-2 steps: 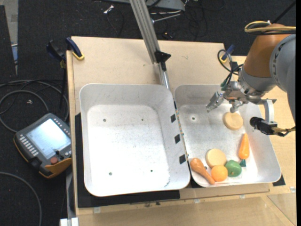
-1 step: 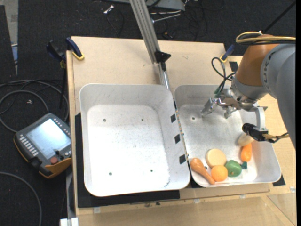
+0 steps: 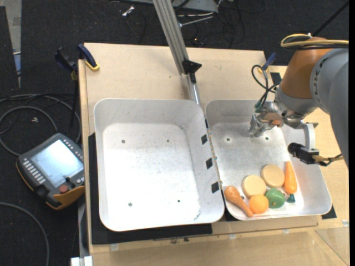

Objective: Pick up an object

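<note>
A handheld control pad (image 3: 52, 170) lies on the floor at far left. On the wooden surface (image 3: 138, 71) sit two white bins: the left bin (image 3: 150, 162) and the right bin (image 3: 233, 148). In the right bin's near corner lie a carrot-like piece (image 3: 237, 200), an orange ball (image 3: 258, 204), two tan discs (image 3: 254, 185), a green piece (image 3: 275, 198) and an orange carrot (image 3: 290, 177). The end effector (image 3: 257, 129) hangs low over the right bin's far part, well apart from them; whether it is wide or narrow, I cannot tell.
</note>
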Action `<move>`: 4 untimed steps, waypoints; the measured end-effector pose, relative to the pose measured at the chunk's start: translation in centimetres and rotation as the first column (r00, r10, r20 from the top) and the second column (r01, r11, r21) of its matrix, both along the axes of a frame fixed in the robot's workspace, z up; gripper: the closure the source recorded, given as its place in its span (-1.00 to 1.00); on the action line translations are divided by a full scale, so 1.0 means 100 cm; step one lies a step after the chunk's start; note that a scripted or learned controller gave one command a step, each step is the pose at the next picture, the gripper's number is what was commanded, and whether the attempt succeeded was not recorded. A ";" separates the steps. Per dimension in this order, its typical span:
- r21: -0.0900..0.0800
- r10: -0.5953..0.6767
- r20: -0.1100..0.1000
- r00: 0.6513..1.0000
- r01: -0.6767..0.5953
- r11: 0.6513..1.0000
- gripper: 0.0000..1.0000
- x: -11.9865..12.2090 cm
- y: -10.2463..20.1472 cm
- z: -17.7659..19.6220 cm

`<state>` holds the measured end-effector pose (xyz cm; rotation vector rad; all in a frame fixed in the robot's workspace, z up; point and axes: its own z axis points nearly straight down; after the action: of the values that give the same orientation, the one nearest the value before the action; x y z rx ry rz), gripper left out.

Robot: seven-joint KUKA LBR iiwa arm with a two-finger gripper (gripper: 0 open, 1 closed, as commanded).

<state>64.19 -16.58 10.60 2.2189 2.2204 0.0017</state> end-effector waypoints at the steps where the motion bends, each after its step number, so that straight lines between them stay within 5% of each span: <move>1: 0.000 0.003 0.004 1.000 -0.003 1.000 1.00 0.004 0.006 0.045; 3: -0.001 0.004 0.005 1.000 -0.004 1.000 1.00 0.012 0.010 0.156; 4: 0.002 0.006 -0.004 1.000 -0.006 1.000 1.00 0.002 0.053 0.150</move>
<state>64.42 -11.31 25.56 2.2151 2.2299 -0.0004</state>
